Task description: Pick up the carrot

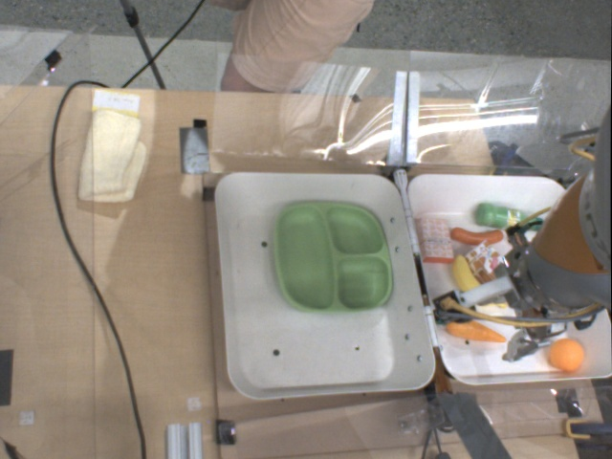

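The carrot (pixel 475 332) is a small orange pointed piece lying flat near the front left of the right bin (pixel 430 194), its tip pointing right. My gripper (pixel 521 338) hangs low over the front of that bin, just right of the carrot's tip, below the grey wrist and orange band (pixel 574 237). Nothing in the view shows the carrot held; it rests on the bin floor beside the gripper.
Around the carrot lie an orange ball (pixel 568 355), a yellow banana (pixel 466 273), a red sausage (pixel 475 235), a green piece (pixel 492 215) and a printed packet (pixel 435 239). The left bin (pixel 239 352) holds a green divided plate (pixel 335 256). A divider rail (pixel 413 256) separates the bins.
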Controlling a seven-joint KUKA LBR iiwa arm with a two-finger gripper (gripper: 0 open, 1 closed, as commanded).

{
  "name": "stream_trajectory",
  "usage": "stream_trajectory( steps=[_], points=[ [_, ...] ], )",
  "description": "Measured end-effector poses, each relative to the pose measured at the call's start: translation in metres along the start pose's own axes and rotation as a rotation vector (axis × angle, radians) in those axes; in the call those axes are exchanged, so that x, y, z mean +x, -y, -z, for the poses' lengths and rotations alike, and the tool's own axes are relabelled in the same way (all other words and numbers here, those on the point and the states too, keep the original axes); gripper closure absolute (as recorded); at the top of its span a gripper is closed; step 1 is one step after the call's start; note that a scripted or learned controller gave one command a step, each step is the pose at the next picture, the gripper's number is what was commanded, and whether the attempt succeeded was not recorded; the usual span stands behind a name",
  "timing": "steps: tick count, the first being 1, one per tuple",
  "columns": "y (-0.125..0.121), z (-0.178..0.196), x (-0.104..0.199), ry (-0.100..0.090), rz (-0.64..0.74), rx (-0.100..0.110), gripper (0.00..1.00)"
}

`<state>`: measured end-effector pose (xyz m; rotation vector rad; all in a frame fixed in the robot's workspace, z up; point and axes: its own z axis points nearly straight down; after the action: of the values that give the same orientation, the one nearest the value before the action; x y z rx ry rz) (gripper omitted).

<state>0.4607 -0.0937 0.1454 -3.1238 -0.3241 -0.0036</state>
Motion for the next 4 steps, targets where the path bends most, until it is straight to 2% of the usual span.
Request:
stream_trajectory(
  steps=[1, 2, 3, 4],
  points=[
    [-0.001, -0.056, -0.001, 0.003, -0.005, 0.001, 0.00],
    [-0.002, -0.046, -0.001, 0.002, -0.002, 0.001, 1.00],
    [-0.002, -0.036, 0.000, 0.001, 0.002, 0.003, 1.00],
    [0.047, 0.012, 0.038, -0.015, 0.050, -0.047, 1.00]
  ],
)
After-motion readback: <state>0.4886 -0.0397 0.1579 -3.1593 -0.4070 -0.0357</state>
